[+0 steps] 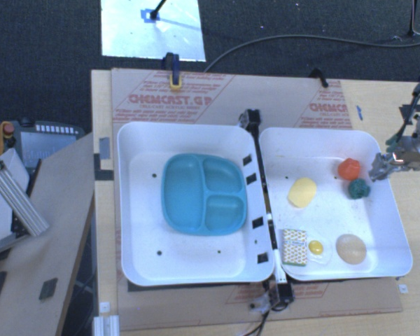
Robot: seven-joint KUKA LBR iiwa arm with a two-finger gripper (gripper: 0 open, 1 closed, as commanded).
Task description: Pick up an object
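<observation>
The jaws (382, 165) hang over the right rim of the right bin (399, 222), and whether they are open or closed cannot be told. Just inside that rim lie an orange ball (348, 169) and a teal ball (358, 188), touching each other. A blue plate (203, 193) with 3 compartments sits mid-floor in the left bin (136, 152).

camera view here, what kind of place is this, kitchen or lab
Most likely a robotics lab bench, not a kitchen. Two white bins are clamped side by side on a board, toy food such as a fried egg lies in the right one, and a teach pendant sits at the left.
</observation>
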